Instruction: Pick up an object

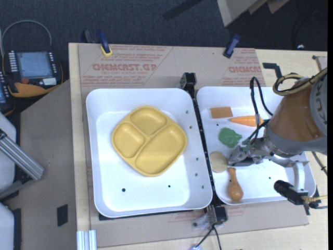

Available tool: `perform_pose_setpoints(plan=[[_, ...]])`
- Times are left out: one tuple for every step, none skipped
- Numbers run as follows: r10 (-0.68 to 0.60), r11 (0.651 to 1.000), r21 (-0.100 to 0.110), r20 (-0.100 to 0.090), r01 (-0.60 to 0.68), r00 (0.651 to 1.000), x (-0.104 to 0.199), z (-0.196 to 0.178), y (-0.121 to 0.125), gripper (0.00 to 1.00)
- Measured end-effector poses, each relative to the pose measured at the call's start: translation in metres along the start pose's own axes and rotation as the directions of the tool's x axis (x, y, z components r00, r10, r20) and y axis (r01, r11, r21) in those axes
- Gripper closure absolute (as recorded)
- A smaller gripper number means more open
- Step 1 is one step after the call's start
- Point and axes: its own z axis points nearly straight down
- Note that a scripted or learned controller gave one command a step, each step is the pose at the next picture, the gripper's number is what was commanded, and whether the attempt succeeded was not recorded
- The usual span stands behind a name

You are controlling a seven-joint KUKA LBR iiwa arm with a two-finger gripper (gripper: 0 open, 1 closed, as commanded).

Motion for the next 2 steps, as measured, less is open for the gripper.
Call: perform_pose_setpoints(plan=[[-0.002,1.000,-0.005,0.002,0.002,1.000,0.004,-0.043,0.003,1.00],[-0.002,1.000,-0.006,0.003,0.002,1.000,0.004,-0.086,0.004,1.00]])
